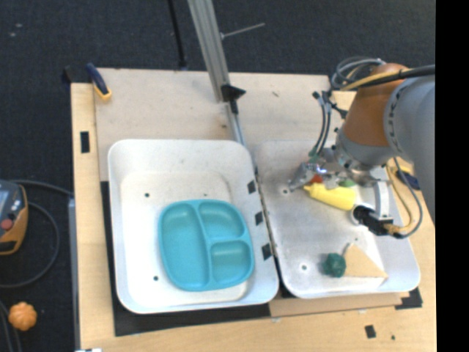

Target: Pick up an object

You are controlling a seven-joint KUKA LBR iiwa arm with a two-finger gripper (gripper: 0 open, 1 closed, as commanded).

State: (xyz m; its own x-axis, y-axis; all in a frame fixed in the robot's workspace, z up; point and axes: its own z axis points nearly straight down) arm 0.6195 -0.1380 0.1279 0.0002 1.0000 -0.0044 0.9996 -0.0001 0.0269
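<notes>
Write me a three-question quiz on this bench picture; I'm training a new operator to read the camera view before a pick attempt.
1. True or false: the teal divided plate lies in the same bin as the yellow object.
2. Multiple choice: which item sits closest to the hand? A) the dark green object B) the yellow object C) the tan wedge
3. Fill in: the dark green object and the tan wedge lie side by side near the ____ edge of the right bin.

Key
1. False: the plate is in the left bin, the yellow object in the right one.
2. B
3. Front (bottom of the view)
</notes>
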